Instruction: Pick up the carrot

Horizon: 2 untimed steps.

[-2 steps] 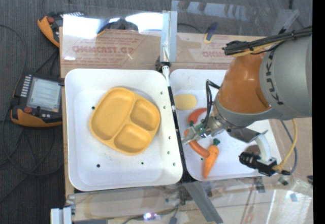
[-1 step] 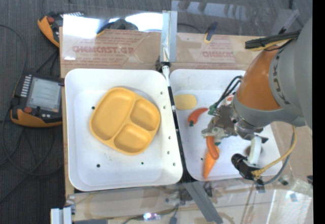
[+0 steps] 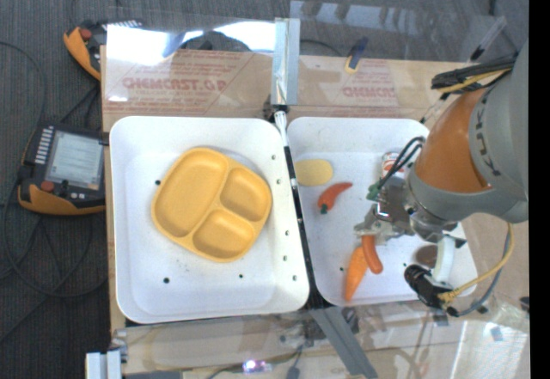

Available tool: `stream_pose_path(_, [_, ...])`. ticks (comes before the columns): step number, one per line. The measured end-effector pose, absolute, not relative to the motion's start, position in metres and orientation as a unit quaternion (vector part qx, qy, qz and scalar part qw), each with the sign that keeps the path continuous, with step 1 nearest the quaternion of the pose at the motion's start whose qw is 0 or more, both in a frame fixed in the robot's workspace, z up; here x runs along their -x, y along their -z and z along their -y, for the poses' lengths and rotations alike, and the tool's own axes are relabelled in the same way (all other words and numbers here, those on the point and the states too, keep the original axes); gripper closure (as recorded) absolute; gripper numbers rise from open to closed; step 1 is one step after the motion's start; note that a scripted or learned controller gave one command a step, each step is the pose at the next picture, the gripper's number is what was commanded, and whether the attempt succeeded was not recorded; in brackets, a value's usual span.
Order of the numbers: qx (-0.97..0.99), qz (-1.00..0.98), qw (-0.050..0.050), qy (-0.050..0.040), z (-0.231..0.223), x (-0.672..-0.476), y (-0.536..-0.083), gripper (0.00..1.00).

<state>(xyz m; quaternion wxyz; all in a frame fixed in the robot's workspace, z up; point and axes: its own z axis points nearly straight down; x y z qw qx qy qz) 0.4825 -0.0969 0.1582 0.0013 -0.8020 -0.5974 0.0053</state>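
Over the right bin, end effector (image 3: pixel 375 227): low above the bin floor, at the top end of the carrot; whether its fingers are apart or together cannot be told.
Carrot (image 3: pixel 354 274): orange, long and tapered, lying at a slant in the lower part of the right bin, its upper end under the end effector.
Small orange piece (image 3: pixel 373 257): short, rounded, a redder orange, resting against the carrot's upper end.
Red pepper (image 3: pixel 333 195): curved, with a green stem, up and left of the carrot.
Pale yellow piece (image 3: pixel 314 171): flat, oval, near the bin's left wall, above the pepper.
Right bin (image 3: pixel 344 132): white, shallow.
Left bin (image 3: pixel 137 283): white, holding a yellow divided plate (image 3: pixel 212 203) with three compartments.
Arm (image 3: pixel 455 158): grey with an orange band, reaching in from the right.
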Motion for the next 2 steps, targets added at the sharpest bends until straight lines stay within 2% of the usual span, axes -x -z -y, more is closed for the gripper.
stream_pose_path(1, [0.816,0.578,0.002,-0.0039,0.048,-0.484,-0.180,1.00])
stream_pose_path(2, [0.849,0.528,0.001,-0.0043,0.012,-0.484,-0.179,1.00])
